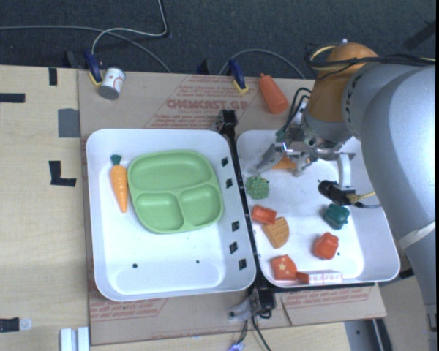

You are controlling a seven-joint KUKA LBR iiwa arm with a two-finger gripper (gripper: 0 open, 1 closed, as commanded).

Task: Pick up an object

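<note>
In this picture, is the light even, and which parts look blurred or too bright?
Camera view: light is soft and even, shadows faint; the arm near the lens looks blurred and pale; the white bins' rims are bright but not blown out; the green tray and carrot look sharp.

Right bin [373,258] crowded with toy food; open floor centre-right; left bin's [102,218] front strip bare.

The arm [395,123] is running off the right edge. The gripper [285,156] is partly covering an orange piece [284,164].
</note>
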